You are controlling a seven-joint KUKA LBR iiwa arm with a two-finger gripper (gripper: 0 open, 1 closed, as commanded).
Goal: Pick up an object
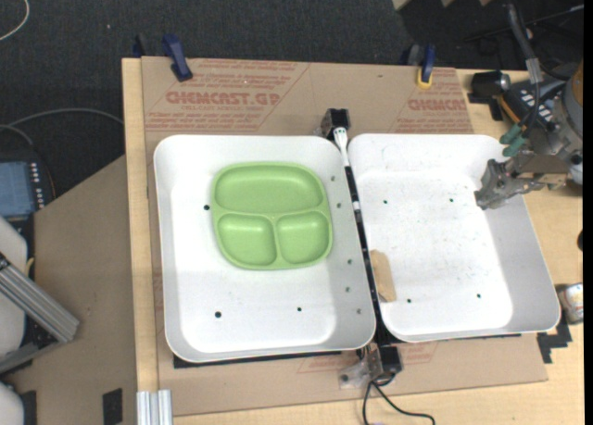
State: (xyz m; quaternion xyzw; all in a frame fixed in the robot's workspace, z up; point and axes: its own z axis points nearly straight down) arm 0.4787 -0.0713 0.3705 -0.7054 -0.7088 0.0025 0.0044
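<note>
The camera view looks down at a slant on a counter (278, 90) topped with a brown cardboard-like sheet printed in red lettering. Two shallow white plastic bins sit side by side on it.

The left white bin (185, 321) is the landmark here. Inside it, toward its upper half and a little left of its middle, lies a pale green plastic divided plate (271, 215) with one wide compartment at the back and two smaller ones in front. It rests flat with its open side up and is clear of every wall of the bin. It appears to be the only candidate for picking. Its raised rim and dividers seem the likeliest places for a two-finger grip, since the flat floors offer nothing to pinch.

To the right of the left bin, touching it along a dark seam, is the right white bin (445, 303), its floor speckled with fine dark specks. A small tan scrap like tape (383, 277) sits at that seam.

The grey end effector (496, 187) hangs over the right edge of the right bin, well apart from the green plate. It is small and partly blurred against the arm's cabling, so I cannot tell how it is set, and nothing is seen held in it. Judging by this, the pick has not begun. The arm would have to cross the right bin and the seam to reach the plate.

A blue clamp (176, 57) and a yellow clamp (426, 71) grip the far edge of the sheet beyond the left bin, presumably to keep it from shifting.
</note>
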